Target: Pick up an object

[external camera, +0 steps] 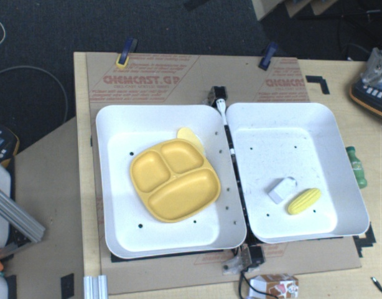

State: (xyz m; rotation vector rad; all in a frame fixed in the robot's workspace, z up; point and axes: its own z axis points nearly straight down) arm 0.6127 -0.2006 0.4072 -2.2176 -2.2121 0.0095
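Left bin: yellow divided tray, tilted. Right bin: small grey block just left of yellow corn cob. Pincer state: cannot tell.

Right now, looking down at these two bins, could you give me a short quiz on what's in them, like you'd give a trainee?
1. True or false: the yellow divided plate lies in the left bin.
2. Which thing lies beside the toy corn cob in the right bin? A) a red ball B) a small grey block C) a blue cup
3. How many compartments does the plate have?

Key: 1 true; 2 B, the block lies just left of the cob, very close to it; 3 three, two small ones and one larger.
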